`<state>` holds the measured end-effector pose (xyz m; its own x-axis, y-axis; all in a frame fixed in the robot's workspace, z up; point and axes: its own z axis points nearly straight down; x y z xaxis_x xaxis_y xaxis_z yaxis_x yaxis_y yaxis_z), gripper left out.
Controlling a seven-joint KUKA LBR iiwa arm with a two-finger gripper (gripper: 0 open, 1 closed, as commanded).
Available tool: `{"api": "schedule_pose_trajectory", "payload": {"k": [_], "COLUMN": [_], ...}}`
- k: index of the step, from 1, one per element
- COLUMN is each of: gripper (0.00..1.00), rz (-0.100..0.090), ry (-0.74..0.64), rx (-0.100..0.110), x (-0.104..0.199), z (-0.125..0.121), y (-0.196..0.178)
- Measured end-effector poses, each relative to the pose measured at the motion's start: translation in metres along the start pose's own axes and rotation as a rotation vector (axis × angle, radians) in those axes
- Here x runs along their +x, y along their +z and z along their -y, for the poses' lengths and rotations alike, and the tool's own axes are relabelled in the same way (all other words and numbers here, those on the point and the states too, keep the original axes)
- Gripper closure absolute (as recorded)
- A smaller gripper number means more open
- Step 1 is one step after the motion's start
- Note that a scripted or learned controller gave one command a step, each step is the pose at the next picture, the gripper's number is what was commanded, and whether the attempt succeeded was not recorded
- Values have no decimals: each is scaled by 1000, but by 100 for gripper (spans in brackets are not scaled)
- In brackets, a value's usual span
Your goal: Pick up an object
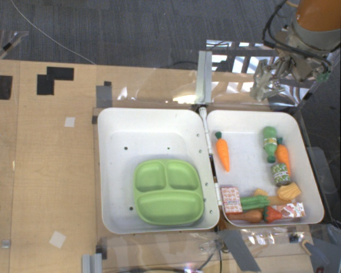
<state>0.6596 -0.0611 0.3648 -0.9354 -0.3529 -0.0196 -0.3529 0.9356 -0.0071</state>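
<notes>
Nearest the cam I'm seeing the toy clutter lying along the near wall of the right bin: a small red-and-white carton, a green pea pod just beside it, a brownish sausage-like piece, sth red and another carton w/ a yellow ridged piece above it. Up the bin's right side a green bottle, an orange piece and a green-labelled can are sitting close together, touching or nearly so. A carrot is lying alone near the bin's left wall, leaf end pointing away from cam. Left of that bin, the left bin is carrying a green divided plate. The arm is hanging beyond the right bin's far rim, over the worktop edge, w/ the tool well apart from every toy. Tool's carrying nothing; can't tell if it's parted or closed, too blurry.
</notes>
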Motion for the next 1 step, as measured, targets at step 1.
{"api": "schedule_pose_trajectory", "payload": {"k": [1], "gripper": [100], "rz": [-12], "ry": [-193], "rx": [-6], "x": [38], "z": [34], "y": [62]}}
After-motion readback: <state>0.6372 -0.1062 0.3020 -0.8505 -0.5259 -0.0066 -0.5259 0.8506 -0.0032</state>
